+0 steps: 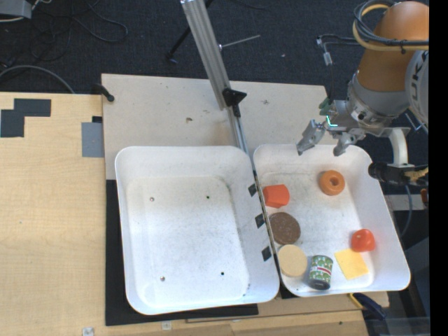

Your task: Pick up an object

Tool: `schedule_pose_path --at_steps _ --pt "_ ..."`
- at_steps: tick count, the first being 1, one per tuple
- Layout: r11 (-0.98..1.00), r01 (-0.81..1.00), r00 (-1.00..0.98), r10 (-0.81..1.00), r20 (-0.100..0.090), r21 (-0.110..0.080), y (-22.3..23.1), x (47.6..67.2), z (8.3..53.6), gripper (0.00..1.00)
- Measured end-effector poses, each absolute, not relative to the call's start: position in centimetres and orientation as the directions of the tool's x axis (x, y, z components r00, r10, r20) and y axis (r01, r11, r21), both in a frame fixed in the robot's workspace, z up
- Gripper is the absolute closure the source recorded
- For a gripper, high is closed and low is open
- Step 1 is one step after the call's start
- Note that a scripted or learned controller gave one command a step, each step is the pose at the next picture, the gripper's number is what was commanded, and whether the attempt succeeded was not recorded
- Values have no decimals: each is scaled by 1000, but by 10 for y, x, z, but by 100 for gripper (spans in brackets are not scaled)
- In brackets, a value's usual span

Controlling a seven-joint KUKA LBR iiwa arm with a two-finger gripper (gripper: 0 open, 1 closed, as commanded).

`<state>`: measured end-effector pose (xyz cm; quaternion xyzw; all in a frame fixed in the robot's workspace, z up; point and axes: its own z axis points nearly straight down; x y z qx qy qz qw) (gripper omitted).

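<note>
The left bin (182, 229) lies at nine o'clock of the right bin (381, 187). At the right bin's twelve o'clock rim hangs the gripper (326, 140), fingers spread wide with nothing between them. In the right bin: a brown disc (284, 227) at eight o'clock, a tan disc (292, 261) and yellow block (351, 264) near six, a small can (320, 271) between them, an orange block (276, 195) at nine, an orange ring (332, 183) near one, a red piece (362, 240) at four.

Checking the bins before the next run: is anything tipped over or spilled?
One thing: the small green-labelled can at the near edge of the right bin lies on its side, beside the tan disc. Nothing looks spilled; the other pieces sit flat.
</note>
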<state>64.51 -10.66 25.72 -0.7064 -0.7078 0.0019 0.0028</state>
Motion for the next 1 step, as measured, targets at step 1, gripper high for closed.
schedule_pose_path --at_steps 1 --pt "3 1000 -3 1000 0 -3 -107 646 259 0"
